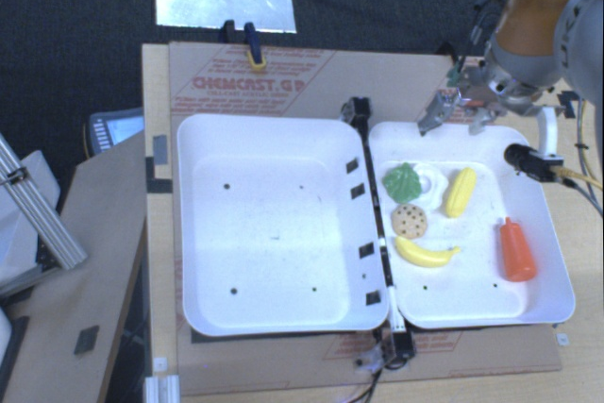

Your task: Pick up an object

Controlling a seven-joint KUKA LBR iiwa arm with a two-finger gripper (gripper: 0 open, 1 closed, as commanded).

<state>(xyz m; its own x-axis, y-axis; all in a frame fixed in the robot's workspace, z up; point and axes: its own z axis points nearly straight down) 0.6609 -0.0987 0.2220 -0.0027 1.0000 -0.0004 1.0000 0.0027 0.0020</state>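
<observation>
The arm (552, 5) hangs over the far edge of the right bin (547, 297), with the gripper (460, 113) above that bin's far-left corner and clear of everything inside. Its fingers stand apart with nothing between them. My reading is that the pick is in its approach step: no object is chosen by contact yet, and the grasp itself is not yet begun.

All the candidates lie in the right bin. A green leafy piece (404, 181) sits nearest the gripper, toward the far-left corner, touching a small white thing (432, 187) just beside it. A corn cob (460, 192) lies beside those, nearer the bin's middle. A round cookie (409, 221) rests by the left wall, with a banana (425, 252) just near-side of it. An orange bottle (516, 250) lies alone by the right wall, well apart from the others.

The next move probably calls for the gripper to travel toward the near side and descend over one piece, fingers straddling it. The bottle looks the easiest, having room all round; the green piece is closest but crowded. The cookie and banana lie close to the left wall and the black clips (363, 193) along the seam, which could block a finger.

The left bin (274, 222) adjoins along that seam. A brown board (311, 75) underlies both bins on the tabletop (104, 231).
</observation>
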